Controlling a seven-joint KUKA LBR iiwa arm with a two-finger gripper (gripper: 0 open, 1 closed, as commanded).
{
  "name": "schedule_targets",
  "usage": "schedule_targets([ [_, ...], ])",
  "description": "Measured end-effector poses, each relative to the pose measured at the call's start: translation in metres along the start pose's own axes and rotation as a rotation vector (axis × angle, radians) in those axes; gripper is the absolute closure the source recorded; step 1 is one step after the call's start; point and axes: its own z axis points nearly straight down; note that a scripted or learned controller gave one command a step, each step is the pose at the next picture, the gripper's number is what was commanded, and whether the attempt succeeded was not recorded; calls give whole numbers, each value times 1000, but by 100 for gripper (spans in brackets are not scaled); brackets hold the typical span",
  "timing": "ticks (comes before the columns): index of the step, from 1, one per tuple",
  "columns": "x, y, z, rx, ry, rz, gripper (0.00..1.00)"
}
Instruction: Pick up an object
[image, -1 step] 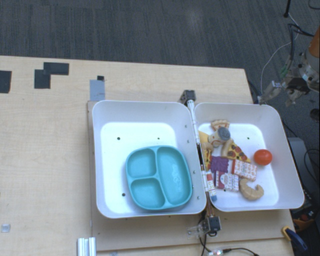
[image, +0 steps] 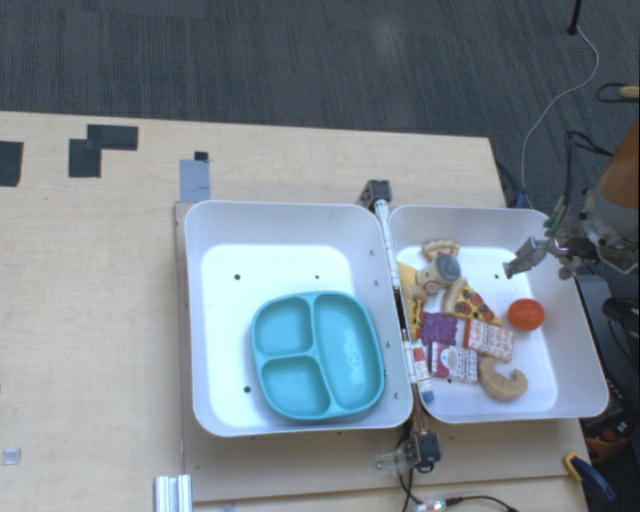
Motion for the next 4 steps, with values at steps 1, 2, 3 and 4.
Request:
schedule_targets([
  [1, 25, -33, 87, -10, -3, 1, 0],
  [2, 26, -29, 73, -19, -1, -1, 100],
  [3, 26, -30, 74, -16, 0, -1, 0],
  [4, 27, -29, 63, -19, 0, -3, 100],
])
